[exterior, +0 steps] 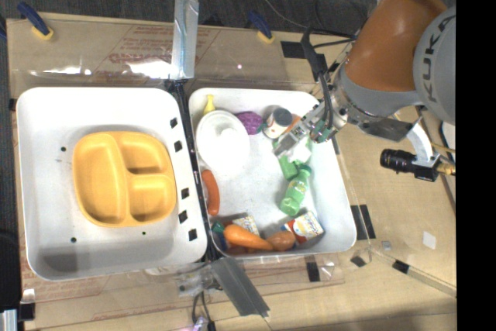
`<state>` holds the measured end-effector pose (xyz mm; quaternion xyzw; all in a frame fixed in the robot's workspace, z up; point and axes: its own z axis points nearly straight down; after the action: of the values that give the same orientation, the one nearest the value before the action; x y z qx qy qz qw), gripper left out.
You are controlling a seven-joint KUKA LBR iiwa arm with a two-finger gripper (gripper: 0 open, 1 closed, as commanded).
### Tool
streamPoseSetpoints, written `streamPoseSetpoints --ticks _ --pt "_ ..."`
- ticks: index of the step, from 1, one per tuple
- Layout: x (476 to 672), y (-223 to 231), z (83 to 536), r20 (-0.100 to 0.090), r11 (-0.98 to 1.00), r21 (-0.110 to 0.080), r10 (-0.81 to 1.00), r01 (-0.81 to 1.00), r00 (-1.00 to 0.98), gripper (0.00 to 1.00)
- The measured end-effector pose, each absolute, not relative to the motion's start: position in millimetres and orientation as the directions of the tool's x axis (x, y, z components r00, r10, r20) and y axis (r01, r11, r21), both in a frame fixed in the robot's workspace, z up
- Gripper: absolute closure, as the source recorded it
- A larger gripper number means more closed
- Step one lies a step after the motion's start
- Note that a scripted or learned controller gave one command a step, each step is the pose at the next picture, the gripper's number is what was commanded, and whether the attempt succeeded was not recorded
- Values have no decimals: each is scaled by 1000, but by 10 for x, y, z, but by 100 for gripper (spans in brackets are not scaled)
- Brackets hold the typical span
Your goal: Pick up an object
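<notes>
Brown cardboard covers the bench (77, 43), which bears two shallow white bins side by side. Within the left white bin (31, 167) lies a yellow plastic tray with three compartments (124, 176). The grey arm with its orange band (387, 35) reaches over the right white bin (341, 190) from the right. That bin holds a white round bowl (222, 137) near its upper left, a green plastic bottle (295, 194) lying tilted at centre right, an orange carrot (246, 239) along the lower wall, and a small purple object (249, 122) beside the bowl. The gripper (298, 142) sits low just above the green bottle; whether its fingers are apart or together cannot be told.
</notes>
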<state>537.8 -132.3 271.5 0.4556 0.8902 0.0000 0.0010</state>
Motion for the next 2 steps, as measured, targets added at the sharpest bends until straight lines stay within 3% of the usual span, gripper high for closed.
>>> streamPoseSetpoints --ticks 1,2 --pt "5388 -1314 2816 -3 592 0 806 806 -592 100" --pt "4972 -844 2754 0 512 -2 859 859 -512 100"
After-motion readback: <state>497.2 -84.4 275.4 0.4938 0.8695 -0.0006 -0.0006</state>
